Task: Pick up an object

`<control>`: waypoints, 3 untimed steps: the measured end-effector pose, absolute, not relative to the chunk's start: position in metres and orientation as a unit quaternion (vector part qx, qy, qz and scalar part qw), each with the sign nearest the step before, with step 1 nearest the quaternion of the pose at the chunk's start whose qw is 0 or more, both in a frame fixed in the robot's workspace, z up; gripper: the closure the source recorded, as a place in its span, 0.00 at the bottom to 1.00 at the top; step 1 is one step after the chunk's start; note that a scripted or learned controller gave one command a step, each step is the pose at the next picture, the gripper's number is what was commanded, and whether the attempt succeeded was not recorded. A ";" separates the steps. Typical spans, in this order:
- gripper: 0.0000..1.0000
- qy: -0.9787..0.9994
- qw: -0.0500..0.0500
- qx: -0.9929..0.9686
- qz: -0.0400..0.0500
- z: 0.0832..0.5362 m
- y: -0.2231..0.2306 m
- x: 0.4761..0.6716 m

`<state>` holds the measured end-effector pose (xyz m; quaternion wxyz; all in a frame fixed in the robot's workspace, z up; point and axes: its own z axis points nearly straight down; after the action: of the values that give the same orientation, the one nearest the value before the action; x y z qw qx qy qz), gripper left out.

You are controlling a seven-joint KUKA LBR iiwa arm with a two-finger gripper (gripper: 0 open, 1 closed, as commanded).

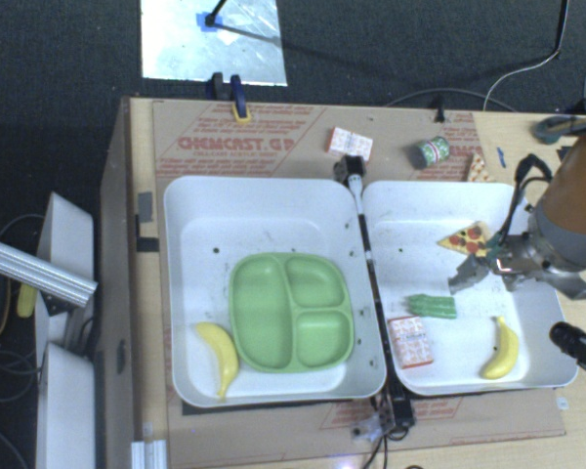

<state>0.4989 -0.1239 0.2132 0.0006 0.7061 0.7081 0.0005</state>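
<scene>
Camera view, one entry.

Status of task: not yet done. Nothing lifted; every item lying flat in its bin. Pincer [477, 274] low over the right bin [400, 203], reaching in from the right, nothing visible between its tips; open or clenched cannot be told at this size and angle.

Right bin, contents:
- pizza slice [466, 237], toward the back, just beside the pincer.
- green packet [431, 306], mid-bin, near the pincer, on the side toward the divider.
- red-and-white card [410, 341], front, close to the divider.
- banana [501, 349], front right, close to the front rim.

Likeliest pick, by judgement: pizza slice or green packet, both nearest the tips. Remaining: settle on one, close, raise clear of the rim.

Left bin [190, 203], contents:
- green divided plate [292, 310], centre.
- second banana [218, 353], front left, touching or just beside the plate edge.

On the surface [264, 135] behind the bins: small can [432, 150], printed label [350, 143].

Edges and room:
- bare floor in the middle and back left of the right bin; room to shift there.
- front banana hemmed by the rim; approach cramped.
- card close against the divider wall; little side room.
- cables [523, 179] hanging at the arm's wrist, near the back right corner of the bin; possible snag.
</scene>
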 end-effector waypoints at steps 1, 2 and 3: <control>0.00 0.708 -0.001 0.706 -0.001 0.113 -0.103 0.522; 0.00 0.707 0.000 0.707 0.000 0.084 -0.158 0.494; 0.00 0.709 0.001 0.706 0.001 0.085 -0.132 0.578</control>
<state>0.5775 -0.1317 0.0848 0.0012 0.7056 0.7086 0.0012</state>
